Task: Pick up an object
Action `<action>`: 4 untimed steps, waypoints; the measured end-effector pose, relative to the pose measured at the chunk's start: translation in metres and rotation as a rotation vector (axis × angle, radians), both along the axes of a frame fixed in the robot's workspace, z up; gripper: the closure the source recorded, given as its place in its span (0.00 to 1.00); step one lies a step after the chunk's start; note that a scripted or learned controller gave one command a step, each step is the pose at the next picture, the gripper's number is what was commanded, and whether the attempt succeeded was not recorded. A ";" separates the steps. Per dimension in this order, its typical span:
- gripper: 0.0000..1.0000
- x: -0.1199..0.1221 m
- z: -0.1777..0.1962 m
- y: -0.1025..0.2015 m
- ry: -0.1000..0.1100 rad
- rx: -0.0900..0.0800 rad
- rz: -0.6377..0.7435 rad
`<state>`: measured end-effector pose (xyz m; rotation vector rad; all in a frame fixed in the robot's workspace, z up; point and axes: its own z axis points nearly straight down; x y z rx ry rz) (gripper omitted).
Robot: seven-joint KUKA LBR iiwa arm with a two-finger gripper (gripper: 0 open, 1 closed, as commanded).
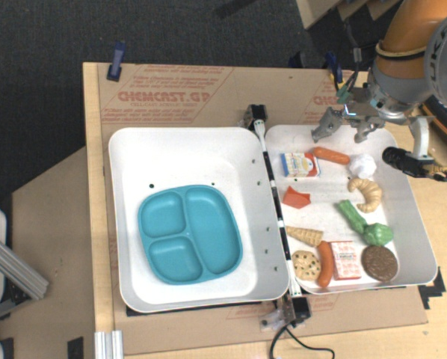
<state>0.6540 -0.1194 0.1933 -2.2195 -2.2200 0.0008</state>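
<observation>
I am reading the right bin (421, 234) from its near edge up toward me. Closest to the camera are lying a chocolate-chip cookie (305, 264), an orange sausage (326, 263), a small red-and-white box (346, 261) and a brown disc (378, 263), packed close along the bin's near rim. Just beyond them an ice-cream cone (306, 235) is pointing left, and a green vegetable (364, 224) is slanting across the middle. Further up, a red wedge (297, 197) is sitting by the divider, with a croissant (367, 192) and a white lump (363, 166) to its right. At the far end are a blue-and-white carton (298, 164) and a carrot (331, 155), touching or nearly so.

My gripper (347, 127) is hovering over that far end with its fingers spread wide and nothing between them. I judge that I am in the approach step, with no grasp made yet. The carrot is lying just below and between my fingertips, nearest of all, so I am taking it as my target. The next move calls for a straight descent until my fingers are straddling the carrot across its narrow width, clear of the carton beside it, and then a close. In the left bin (126, 200) a teal divided plate (190, 232) is resting, well apart from me.
</observation>
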 end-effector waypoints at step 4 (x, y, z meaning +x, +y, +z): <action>1.00 -0.116 -0.009 -0.017 -0.009 -0.002 0.002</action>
